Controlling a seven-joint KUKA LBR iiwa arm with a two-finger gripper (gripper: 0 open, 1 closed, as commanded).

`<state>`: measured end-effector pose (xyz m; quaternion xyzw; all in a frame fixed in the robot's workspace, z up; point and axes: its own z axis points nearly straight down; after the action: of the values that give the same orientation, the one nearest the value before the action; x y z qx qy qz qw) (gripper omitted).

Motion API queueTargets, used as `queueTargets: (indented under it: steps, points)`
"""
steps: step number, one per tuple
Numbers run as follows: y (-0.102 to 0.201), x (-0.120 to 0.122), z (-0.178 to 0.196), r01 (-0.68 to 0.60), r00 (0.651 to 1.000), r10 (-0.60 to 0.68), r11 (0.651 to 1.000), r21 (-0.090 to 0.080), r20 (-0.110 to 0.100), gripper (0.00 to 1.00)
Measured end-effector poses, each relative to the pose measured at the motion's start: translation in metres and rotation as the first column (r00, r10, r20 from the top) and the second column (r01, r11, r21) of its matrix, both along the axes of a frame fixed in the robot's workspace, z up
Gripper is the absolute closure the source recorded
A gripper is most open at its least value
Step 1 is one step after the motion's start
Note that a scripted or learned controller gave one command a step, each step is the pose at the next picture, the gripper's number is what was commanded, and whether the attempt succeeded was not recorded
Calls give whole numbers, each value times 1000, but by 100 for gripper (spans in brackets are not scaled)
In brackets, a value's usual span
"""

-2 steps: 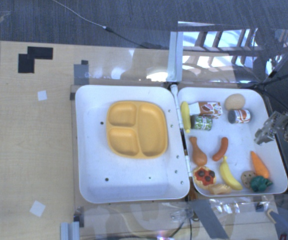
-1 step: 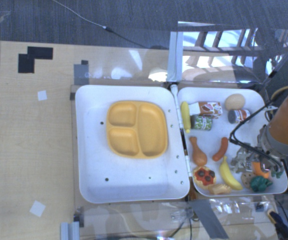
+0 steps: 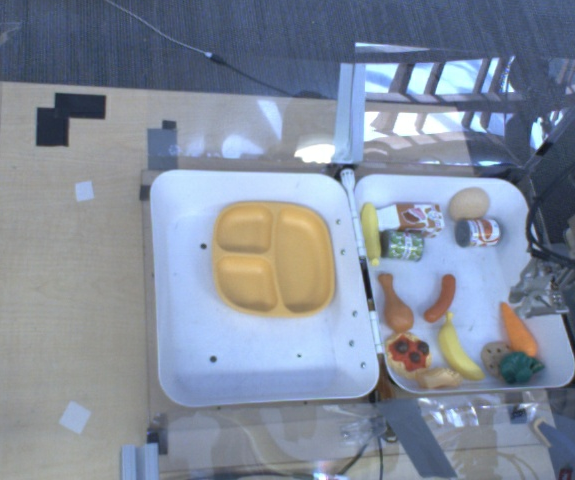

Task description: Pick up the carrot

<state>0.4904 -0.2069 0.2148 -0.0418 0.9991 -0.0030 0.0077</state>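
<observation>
A yellow plate [image 3: 272,258] with compartments sits in the left bin [image 3: 182,368]. In the right bin [image 3: 557,373], the carrot [image 3: 518,330] lies near the right wall, its long axis slanted, thin tip up-left, thick end down-right by the green top. The gripper [image 3: 539,293] hangs just above its tip; finger state cannot be told.

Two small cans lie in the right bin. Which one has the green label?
The green can, lying left, beside the corn cob. The other can is red and white.
</observation>
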Motion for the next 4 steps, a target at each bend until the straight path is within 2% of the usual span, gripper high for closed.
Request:
queueTargets:
  steps: [1, 2, 3, 4]
  points:
    - [3, 17, -118, -44, 999, 44, 999, 6, -9, 100]
    - [2, 18, -116, -44, 999, 44, 999, 4, -6, 0]
    - [1, 20, -125, 215, 977, -215, 977, 4, -3, 0]
    - [2, 24, -112, 210, 978, -210, 978, 4, 10, 100]
